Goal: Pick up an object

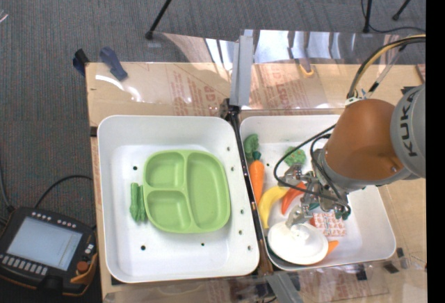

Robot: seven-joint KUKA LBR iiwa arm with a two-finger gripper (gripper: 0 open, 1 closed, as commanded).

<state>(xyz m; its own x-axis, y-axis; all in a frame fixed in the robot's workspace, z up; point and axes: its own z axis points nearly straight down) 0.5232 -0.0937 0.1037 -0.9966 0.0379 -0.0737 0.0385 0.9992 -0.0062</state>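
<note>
The right bin (368, 138) holds several toy foods: an orange carrot (256, 180), a yellow banana (272, 201), a red pepper (290, 199), a green leafy piece (251, 146), another green piece (297, 156), a white round dish (297, 243) and a red-and-white packet (328, 222). My gripper (313, 210) is low in this bin, over the spot where the pepper, the packet and the dish meet. The orange band and the wrist hide what lies beneath them.
In the left bin (111, 156) there is a green divided plate (186, 192), with a green bean pod (137, 202) beside its left edge. A small orange piece (333, 246) lies by the dish. Black cables loop off the wrist.
</note>
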